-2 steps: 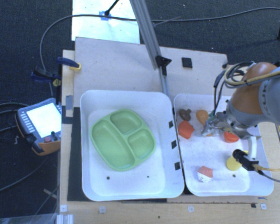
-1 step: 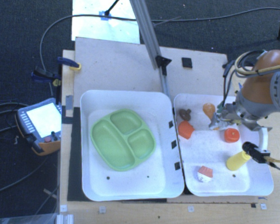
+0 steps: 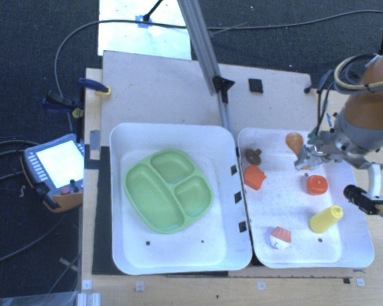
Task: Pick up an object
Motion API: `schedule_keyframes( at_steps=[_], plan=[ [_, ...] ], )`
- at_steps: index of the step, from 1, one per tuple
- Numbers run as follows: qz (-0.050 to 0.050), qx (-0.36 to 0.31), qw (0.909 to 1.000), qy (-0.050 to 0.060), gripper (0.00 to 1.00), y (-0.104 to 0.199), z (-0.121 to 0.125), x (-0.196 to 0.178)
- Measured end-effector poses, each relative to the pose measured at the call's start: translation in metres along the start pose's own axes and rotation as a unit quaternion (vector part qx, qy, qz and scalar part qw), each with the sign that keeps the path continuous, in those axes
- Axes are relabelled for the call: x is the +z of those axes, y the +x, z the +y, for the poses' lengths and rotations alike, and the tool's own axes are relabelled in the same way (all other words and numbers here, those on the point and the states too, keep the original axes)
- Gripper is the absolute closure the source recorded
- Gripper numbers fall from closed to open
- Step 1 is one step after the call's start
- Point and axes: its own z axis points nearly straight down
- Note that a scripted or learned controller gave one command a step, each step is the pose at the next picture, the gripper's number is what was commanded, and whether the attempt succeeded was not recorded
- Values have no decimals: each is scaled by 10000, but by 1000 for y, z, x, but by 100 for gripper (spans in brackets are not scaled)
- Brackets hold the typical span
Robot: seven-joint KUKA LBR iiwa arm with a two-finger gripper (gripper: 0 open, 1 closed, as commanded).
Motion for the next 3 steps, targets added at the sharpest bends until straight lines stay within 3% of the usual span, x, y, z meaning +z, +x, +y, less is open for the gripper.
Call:
schedule_keyframes(
  at_steps=[1, 3],
  plan=[
    [1, -6, 10000, -1, 100, 0, -2, -44],
    [15, -34, 10000, 24, 100, 107, -1, -28]
  ],
)
